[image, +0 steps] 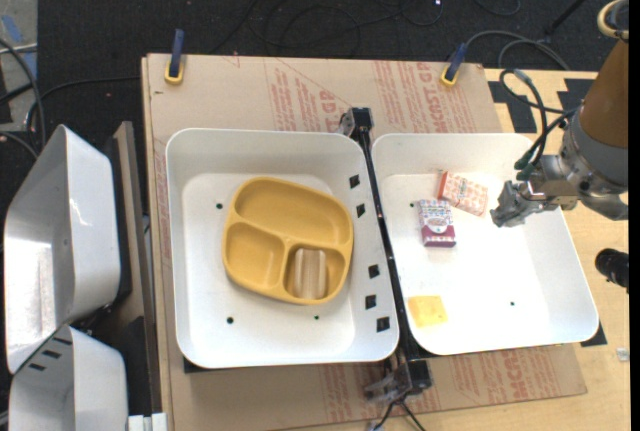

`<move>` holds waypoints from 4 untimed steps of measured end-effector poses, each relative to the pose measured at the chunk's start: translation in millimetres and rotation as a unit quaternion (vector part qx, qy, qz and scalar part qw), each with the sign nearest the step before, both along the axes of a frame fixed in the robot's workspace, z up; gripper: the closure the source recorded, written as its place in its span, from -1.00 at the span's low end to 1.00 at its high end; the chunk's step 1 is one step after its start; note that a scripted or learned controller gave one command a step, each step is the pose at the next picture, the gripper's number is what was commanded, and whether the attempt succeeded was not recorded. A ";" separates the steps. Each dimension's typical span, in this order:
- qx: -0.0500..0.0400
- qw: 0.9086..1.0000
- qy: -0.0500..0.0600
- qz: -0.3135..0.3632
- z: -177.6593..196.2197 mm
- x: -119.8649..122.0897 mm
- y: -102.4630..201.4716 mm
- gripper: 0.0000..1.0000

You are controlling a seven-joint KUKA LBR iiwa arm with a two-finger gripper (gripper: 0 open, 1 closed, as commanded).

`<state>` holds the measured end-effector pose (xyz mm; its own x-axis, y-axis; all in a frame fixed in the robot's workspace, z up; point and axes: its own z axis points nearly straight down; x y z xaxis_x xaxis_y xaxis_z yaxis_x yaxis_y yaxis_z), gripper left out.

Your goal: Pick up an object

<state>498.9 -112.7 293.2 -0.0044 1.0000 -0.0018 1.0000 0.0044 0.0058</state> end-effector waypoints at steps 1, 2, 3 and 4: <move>0.001 1.000 0.003 0.001 -8.2 6.0 43.6 1.00; 0.001 1.000 0.003 0.002 -13.2 15.2 97.7 1.00; 0.001 1.000 0.004 0.001 -27.5 24.0 138.0 1.00; 0.001 1.000 0.002 0.002 -32.9 41.0 186.4 1.00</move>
